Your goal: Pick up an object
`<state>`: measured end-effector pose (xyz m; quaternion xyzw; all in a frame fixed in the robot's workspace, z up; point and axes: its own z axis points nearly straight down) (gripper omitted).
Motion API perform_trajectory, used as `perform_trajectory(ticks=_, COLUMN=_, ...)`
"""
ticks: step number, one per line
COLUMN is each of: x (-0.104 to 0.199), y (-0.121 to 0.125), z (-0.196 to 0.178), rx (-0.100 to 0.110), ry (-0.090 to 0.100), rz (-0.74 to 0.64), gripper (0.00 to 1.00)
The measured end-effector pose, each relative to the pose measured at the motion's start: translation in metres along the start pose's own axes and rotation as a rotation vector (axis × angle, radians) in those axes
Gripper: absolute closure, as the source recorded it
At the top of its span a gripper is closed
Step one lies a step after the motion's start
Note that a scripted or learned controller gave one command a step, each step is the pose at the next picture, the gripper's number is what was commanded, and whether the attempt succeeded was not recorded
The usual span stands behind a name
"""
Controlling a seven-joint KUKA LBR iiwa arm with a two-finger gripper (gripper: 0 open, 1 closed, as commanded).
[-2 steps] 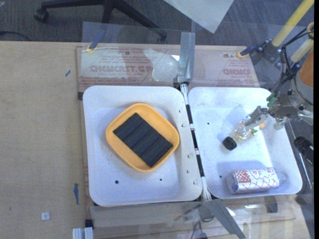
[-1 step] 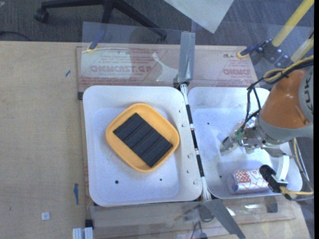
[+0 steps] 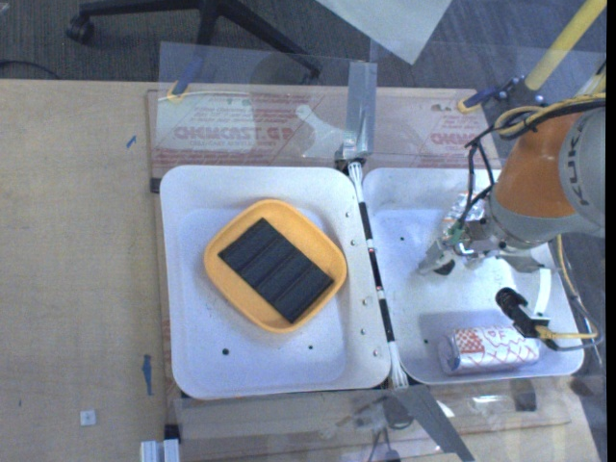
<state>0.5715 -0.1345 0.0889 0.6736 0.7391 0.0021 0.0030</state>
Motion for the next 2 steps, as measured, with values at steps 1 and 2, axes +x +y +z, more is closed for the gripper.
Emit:
perform_trajectory(ticks=1, x=-0.001, y=-0.002, z=-0.01, rx=0.004, ry=0.002, rz=0.004, gripper=1.0)
perform_trajectory(ticks=2, x=0.062, y=0.049, z=-0.095, rx=0.007, ry=0.002, rz=-0.206, gripper=1.0)
